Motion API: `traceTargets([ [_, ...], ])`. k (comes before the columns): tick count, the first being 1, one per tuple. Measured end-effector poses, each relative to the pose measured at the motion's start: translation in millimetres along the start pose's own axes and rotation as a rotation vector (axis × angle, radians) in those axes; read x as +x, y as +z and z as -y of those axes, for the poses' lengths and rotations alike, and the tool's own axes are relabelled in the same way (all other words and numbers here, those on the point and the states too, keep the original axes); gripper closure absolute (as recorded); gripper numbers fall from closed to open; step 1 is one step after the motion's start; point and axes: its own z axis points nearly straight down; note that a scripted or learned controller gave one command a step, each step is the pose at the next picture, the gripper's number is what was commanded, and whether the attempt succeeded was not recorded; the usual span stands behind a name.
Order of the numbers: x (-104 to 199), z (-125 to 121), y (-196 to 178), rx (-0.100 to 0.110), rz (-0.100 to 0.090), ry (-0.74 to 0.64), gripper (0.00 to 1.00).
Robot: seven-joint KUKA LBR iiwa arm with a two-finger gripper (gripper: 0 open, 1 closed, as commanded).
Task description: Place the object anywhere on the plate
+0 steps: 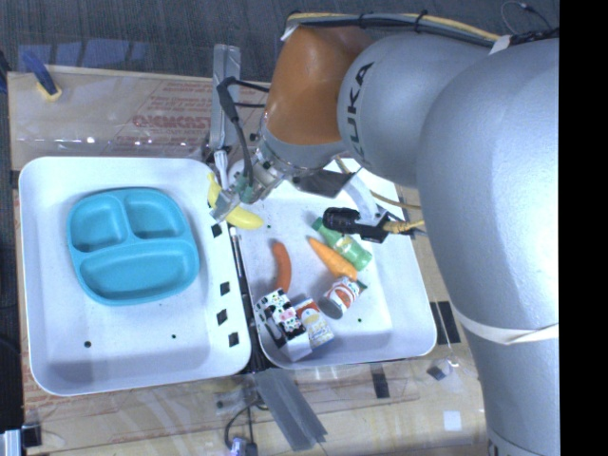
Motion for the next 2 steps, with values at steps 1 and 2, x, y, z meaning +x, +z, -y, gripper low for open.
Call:
traceTargets([
  [1,0,0,0,0.0,0.0,0.0,0.0],
  [2,2,-29,-1,-0.003,0.004,-0.272,0.0],
])
